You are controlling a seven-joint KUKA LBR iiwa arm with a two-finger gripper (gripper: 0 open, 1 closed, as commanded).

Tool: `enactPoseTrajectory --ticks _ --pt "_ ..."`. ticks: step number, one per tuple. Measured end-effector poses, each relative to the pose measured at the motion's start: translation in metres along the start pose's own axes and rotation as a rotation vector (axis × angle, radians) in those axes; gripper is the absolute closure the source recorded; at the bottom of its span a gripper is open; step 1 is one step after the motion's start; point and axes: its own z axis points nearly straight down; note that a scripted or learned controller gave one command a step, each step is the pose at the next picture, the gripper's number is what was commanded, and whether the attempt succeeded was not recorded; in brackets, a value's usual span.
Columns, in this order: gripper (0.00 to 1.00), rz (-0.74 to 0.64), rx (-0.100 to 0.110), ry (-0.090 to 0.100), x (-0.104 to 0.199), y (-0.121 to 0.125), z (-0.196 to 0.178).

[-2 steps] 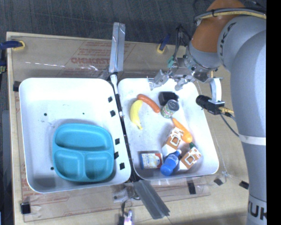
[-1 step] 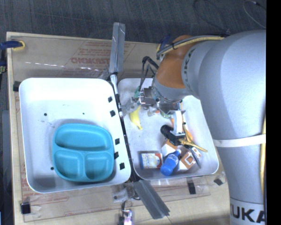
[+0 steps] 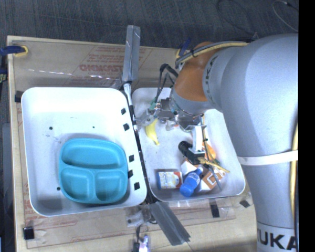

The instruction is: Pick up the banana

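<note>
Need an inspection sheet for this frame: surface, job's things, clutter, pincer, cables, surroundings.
Surface: bench bearing two white bins side by side, left bin and right bin.
Job's things: banana lies in the right bin, near its left wall.
Clutter: blue divided tray in the left bin; blue bottle, small carton and orange-and-white packet at the right bin's near end.
Grippers: pincer is over the right bin, close by the banana; contact and state cannot be told.
Cables: black cables looped at the wrist.
Surroundings: dark floor; blue clamp at the bench's far left corner.
</note>
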Motion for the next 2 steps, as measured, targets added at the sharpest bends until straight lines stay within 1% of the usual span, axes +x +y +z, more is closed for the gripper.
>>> enactPoseTrajectory --ticks 1,2 --pt "0.0 -0.051 0.019 0.006 -0.057 -0.028 0.015" --pt "0.0 -0.044 0.019 0.006 -0.031 0.011 0.016"
